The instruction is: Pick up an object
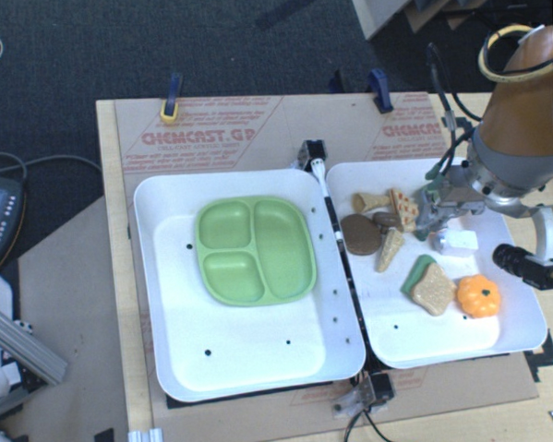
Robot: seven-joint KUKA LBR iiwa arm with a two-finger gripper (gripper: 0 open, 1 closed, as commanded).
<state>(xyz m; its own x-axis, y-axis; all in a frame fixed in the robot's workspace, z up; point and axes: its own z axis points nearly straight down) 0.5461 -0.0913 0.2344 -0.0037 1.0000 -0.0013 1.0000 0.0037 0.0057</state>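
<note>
My gripper (431, 218) hangs low over the upper middle of the right bin (523, 334), under the grey and orange arm. It is just right of a waffle-like cracker (403, 206) and above a white block (460, 243). Left of it lie a tan bone-shaped piece (372, 201), a brown round piece (358, 233) and a tan wedge (389, 249). Nearer the front are a green piece (415, 273), a slice of toast (435, 293) and an orange pumpkin (479, 296). I see nothing held in the gripper.
The left bin (171, 323) holds a green divided plate (256, 251). Black clips sit along the seam between the bins. A black part of the arm (524, 265) juts over the right bin's right edge. Clamps hold the cardboard at the back.
</note>
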